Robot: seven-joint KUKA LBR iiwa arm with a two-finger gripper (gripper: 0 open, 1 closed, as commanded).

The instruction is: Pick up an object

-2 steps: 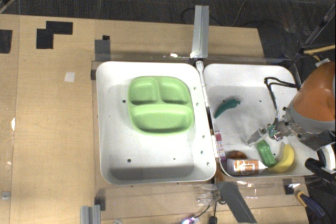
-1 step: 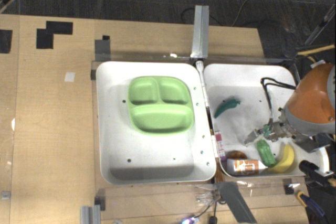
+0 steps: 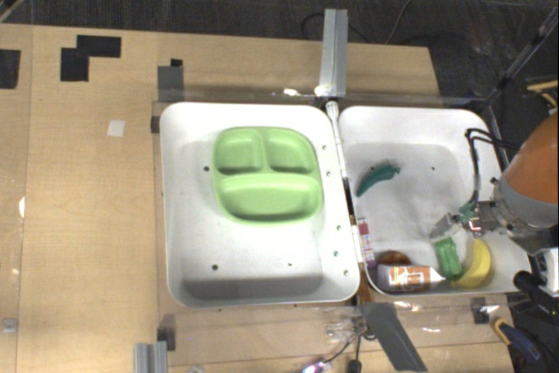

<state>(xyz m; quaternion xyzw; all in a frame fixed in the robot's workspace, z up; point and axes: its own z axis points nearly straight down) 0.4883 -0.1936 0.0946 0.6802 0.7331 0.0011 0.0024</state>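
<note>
The gripper [image 3: 454,224] hovers low in the right bin [image 3: 410,128], just above the green block [image 3: 448,258] and banana [image 3: 476,265] (its grip state: cannot tell). Next: descend onto 1 object.

No text, brand, number or sign can be read anywhere. The small brown and orange packet [image 3: 409,276] at the front edge of the right bin [image 3: 410,131] carries pale markings on its face, but they are too small and blurred to make out. A narrow strip [image 3: 364,238] lying along that bin's left wall shows white and reddish patches that may be print, equally unreadable. The black shapes [image 3: 89,54] at the far left corner of the bench [image 3: 79,214] are plain blocks bearing no letters
</note>
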